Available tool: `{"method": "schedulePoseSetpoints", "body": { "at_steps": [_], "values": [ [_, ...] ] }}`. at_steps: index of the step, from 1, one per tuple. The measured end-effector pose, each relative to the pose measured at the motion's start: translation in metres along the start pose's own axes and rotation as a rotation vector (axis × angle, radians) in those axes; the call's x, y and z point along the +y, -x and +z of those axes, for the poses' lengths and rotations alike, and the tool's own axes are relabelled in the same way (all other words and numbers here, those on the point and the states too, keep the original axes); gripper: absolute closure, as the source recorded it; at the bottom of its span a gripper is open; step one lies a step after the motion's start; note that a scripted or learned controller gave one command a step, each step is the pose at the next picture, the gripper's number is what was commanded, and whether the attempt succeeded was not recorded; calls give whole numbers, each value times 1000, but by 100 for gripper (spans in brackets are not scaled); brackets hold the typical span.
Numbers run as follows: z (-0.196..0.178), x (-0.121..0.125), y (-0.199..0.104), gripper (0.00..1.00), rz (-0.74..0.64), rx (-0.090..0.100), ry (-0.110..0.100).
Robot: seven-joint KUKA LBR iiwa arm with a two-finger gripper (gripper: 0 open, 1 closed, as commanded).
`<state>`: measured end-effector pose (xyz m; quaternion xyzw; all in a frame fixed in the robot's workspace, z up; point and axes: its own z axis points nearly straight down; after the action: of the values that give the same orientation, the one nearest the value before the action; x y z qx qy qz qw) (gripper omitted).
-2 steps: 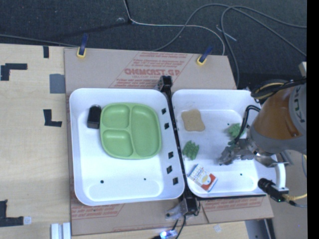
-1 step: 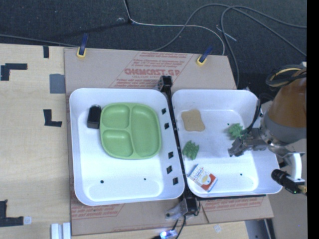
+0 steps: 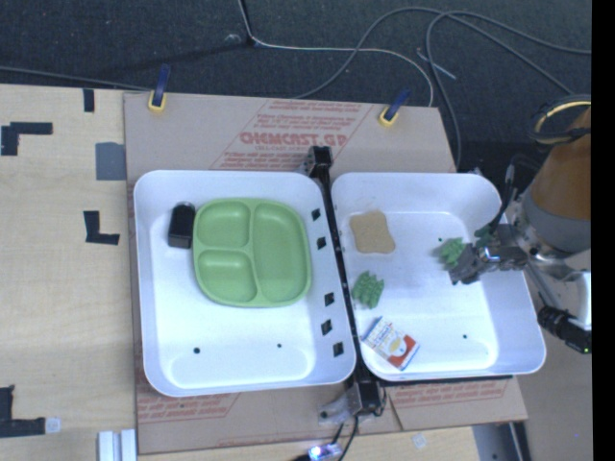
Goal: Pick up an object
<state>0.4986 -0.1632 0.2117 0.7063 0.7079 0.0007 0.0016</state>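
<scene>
Smooth white right bin (image 3: 500, 353), small leafy green toy (image 3: 451, 252) pinched between the dark pincer (image 3: 465, 262) tips, raised near the bin's right wall

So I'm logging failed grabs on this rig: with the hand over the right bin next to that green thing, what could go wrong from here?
Two risks, as I judge it. The hand sits right against the small green toy, and a grip is not clear, so it may lift with nothing. It also works close to the right bin's far wall, so a push might shove the toy into the wall rather than seat it.
</scene>
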Motion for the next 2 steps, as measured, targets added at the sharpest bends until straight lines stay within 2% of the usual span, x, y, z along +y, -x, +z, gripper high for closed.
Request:
{"method": "schedulePoseSetpoints", "body": {
  "at_steps": [1,2],
  "values": [
    [-42,1,2,100,1,0,0],
    [-48,23,-45,100,-4,3,-3]
  ]
}}
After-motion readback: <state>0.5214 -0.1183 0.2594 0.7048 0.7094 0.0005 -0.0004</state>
